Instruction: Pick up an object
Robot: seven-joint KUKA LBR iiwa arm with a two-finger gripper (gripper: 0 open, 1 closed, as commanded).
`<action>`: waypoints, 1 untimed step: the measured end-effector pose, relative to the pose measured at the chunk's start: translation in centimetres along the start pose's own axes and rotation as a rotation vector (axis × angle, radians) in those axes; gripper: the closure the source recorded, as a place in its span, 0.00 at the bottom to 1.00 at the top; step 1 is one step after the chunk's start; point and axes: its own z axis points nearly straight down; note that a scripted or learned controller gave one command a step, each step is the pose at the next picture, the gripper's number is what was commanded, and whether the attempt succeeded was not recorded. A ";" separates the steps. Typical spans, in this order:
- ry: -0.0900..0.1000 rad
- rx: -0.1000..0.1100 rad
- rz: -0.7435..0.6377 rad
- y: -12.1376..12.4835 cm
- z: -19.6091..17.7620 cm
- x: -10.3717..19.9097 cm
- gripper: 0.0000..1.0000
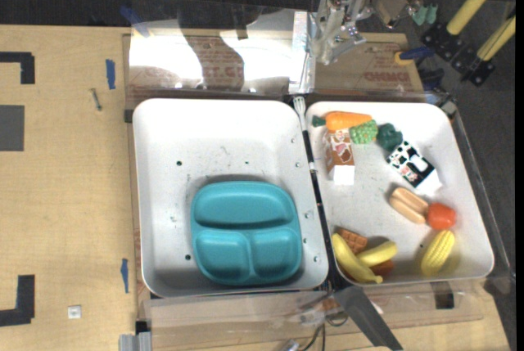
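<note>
My gripper [330,42] hangs high above the back edge of the bench, over the seam between the two bins, with nothing between its fingers. In the right bin [467,177] lie a carrot [347,120], broccoli [375,132], a brown-and-white carton [341,155], a black-and-white block [410,164], a hot dog [408,204], a tomato [441,216], a corn cob [438,250], bananas [360,258] and a waffle piece [354,240]. All of these lie well in front of and below the gripper.
The left bin [164,145] holds a teal divided tray [244,232]. A clear plastic wall [221,55] stands behind the bins. Yellow-and-black bars [475,2] sit at the far right. Cardboard [57,177] covers the bench to the left.
</note>
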 end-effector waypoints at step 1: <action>-0.013 0.001 0.002 0.0 -1.3 -0.2 1.00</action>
